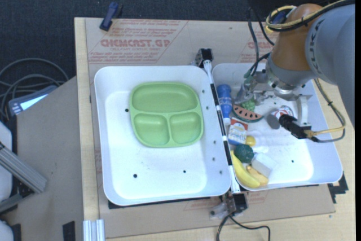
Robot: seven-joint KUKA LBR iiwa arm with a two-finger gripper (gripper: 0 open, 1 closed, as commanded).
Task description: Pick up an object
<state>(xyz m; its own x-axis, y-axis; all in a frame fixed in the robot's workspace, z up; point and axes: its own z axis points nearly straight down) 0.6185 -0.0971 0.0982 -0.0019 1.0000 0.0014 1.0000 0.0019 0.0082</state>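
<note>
Two white bins (113,121) share the bench; my claw (252,93) hangs at the right bin's twelve o'clock above the watermelon slice (248,112), opening impossible to tell.

Robotics lab, grey arm (327,36) over white bins (113,138), loose cables (22,76), bench (169,36)

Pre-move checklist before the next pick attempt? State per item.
1. Hand over the right white bin: ok.
2. Object between its fingers: cannot tell, the wrist hides them.
3. Targets in reach: ok; the watermelon slice toy lies just below the hand, the yellow banana nearer the front.
4. Clutter: not ok; toys crowd the bin's left wall.
5. Green divided plate in the left white bin, away from the arm: ok.
</note>
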